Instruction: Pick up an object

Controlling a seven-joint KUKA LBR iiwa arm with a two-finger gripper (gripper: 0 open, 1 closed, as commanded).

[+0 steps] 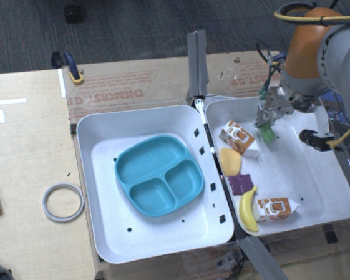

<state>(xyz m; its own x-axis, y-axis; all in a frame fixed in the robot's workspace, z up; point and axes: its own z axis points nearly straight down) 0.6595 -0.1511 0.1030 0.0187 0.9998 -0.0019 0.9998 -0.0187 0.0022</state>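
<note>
1. We see the gripper (pixel 266 121) low over the far part of the right bin (pixel 321 179), with a small green thing (pixel 267 134) at its tip.
2. We cannot tell if it is pinching the green thing or just touching it.
3. Just left sit a snack box (pixel 236 137), a yellow lump (pixel 230 160), a purple block (pixel 241 183), a banana (pixel 247 211) and another box (pixel 275 208).
4. We see a blue tray (pixel 159 175) in the left bin (pixel 99 195).
</note>
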